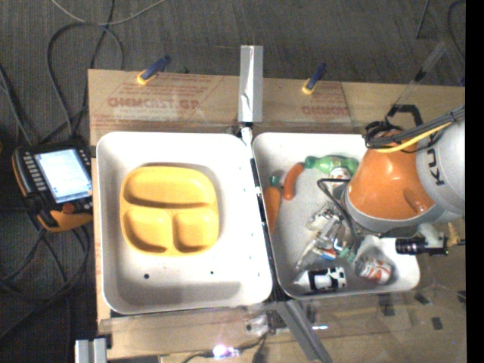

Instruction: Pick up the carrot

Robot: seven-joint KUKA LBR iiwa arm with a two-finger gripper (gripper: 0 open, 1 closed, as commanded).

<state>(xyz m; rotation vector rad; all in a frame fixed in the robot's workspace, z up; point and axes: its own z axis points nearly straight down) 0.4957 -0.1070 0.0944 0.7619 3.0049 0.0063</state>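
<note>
The carrot [271,205] lies along the left wall of the right bin [281,280], just left of an orange-red sausage-like piece [291,181], so a grasp there will probably be cramped by the wall. The gripper [327,233] hangs over the middle of that bin, right of the carrot and apart from it; whether the jaws are open or closed I cannot tell. In the left bin [113,278] on the desk [166,100] sits a yellow divided tray [171,209].

A dark grey carpet floor [227,13] surrounds the bench, with several cables [83,21] lying across it. The bench top is brown cardboard [151,100], held by two blue-and-yellow clamps [153,69]. A lit pendant screen [54,174] rests at the left.
</note>
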